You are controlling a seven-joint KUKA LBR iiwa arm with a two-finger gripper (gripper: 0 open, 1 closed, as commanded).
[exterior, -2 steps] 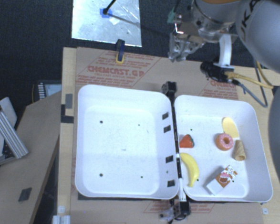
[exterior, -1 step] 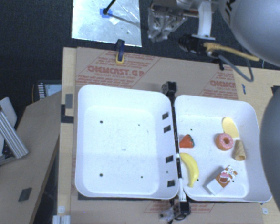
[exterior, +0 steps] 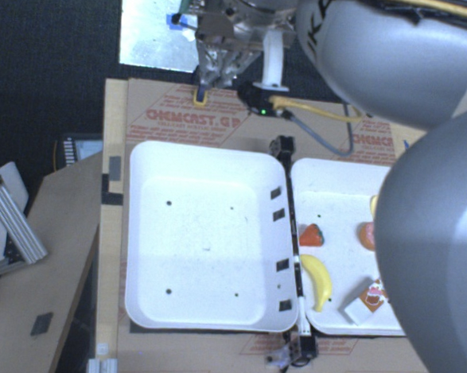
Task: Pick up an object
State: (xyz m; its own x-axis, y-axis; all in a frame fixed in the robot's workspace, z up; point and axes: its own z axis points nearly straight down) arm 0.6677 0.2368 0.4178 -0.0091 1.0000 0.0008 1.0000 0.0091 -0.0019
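My gripper [exterior: 214, 70] hangs high at the back, over the cardboard sheet beyond the far rim of the left bin [exterior: 135, 215]. A small yellow piece [exterior: 200, 96] shows just under its tip; I cannot tell whether it is held. In the right bin [exterior: 330, 176] lie a yellow banana [exterior: 317, 282], a red piece [exterior: 312, 236], an orange-pink round item [exterior: 366, 235] and a small white and red box [exterior: 368, 299]. The grey arm covers the right bin's right side.
A yellow cable [exterior: 318, 110] and a grey cable run across the cardboard [exterior: 182, 116] behind the bins. Black clips [exterior: 279, 215] line the divide between the bins. An aluminium rail [exterior: 8, 214] stands at the left, off the bench.
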